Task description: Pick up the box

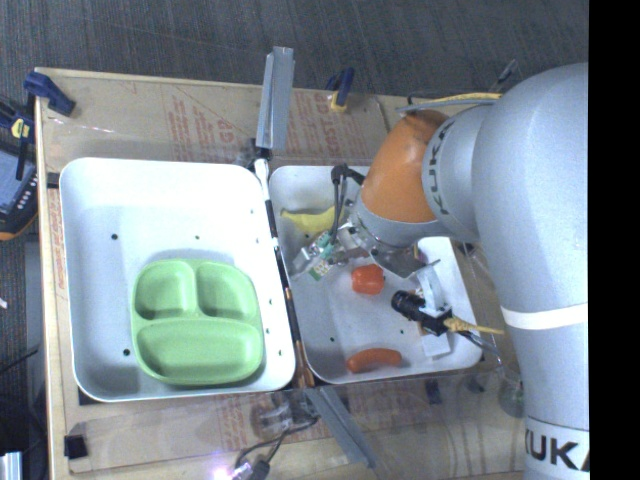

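Camera view, left to right. The desk (150,118) is carrying two white bins side by side. The left bin (78,268) is holding a green divided tray (195,323), which is lying flat toward its near edge. In the right bin (335,328), a yellow item (312,218) is resting against the far-left wall, a small red item (367,280) is sitting near the middle, and an orange-red sausage-shaped item (375,360) is lying along the near wall. The arm (540,218) is reaching in from the right, with its orange band (405,178) hanging over the bin's far half. The end effector (335,248) is pointing down at the left part of this bin, between the yellow item and the red item. Whether it is released or clenched cannot be told, because the wrist is covering it. Which thing is the box is likewise uncertain. The likeliest candidate is a small pale-and-green shape (316,263) at the tip of the end effector, close to the divider between the bins, though it may be tooling. Risks from this pose: a closure this close to the bin wall is likely to pinch an edge rather than the body, letting the box slip out on the lift, and the red item just beside it is liable to be nudged or caught instead.
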You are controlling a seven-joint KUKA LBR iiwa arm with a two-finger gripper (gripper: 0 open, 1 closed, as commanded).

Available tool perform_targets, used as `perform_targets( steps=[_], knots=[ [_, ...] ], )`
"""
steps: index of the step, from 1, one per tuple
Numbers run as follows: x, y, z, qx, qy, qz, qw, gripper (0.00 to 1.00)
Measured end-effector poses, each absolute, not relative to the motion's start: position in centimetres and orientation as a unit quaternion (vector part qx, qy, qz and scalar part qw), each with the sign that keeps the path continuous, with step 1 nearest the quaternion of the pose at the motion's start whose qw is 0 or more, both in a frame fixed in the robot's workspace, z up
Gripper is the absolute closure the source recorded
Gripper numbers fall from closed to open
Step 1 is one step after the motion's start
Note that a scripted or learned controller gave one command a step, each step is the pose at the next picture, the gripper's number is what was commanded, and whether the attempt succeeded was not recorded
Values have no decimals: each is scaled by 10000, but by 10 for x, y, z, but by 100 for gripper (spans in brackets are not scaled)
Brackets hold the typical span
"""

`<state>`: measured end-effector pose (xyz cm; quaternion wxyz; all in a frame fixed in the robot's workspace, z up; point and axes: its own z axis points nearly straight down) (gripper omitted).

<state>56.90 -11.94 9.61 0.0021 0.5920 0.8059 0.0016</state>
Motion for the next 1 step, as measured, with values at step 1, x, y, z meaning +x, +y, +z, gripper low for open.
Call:
perform_targets(
  steps=[1],
  knots=[
    [570,-120,107,5904,8071,9,35,100]
  ],
)
